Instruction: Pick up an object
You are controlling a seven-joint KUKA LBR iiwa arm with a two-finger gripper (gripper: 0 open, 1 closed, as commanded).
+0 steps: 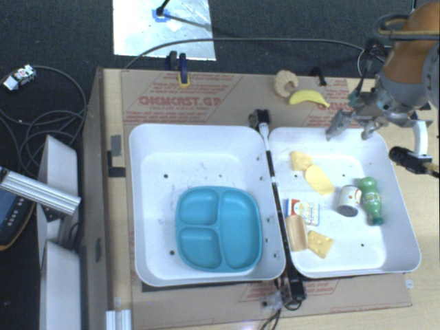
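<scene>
The right bin (pixel 397 234) holds several small objects. Two yellow pieces (pixel 318 179) lie near its middle, with a tin can (pixel 348 200) and a green bottle (pixel 371 198) to their right. A white carton with red and blue print (pixel 304 210), a tan block (pixel 295 231) and a yellow wedge (pixel 320 243) lie toward the front left. My gripper (pixel 351 128) hangs over the bin's back rim, its two fingers spread open with nothing between them. It is well behind the can and bottle.
A blue divided plate (pixel 218 227) lies in the left bin (pixel 155 157). A banana (pixel 308 98) and a tan roll (pixel 285 82) rest on the cardboard behind the bins. A blue clamp (pixel 180 66) sits at the back edge.
</scene>
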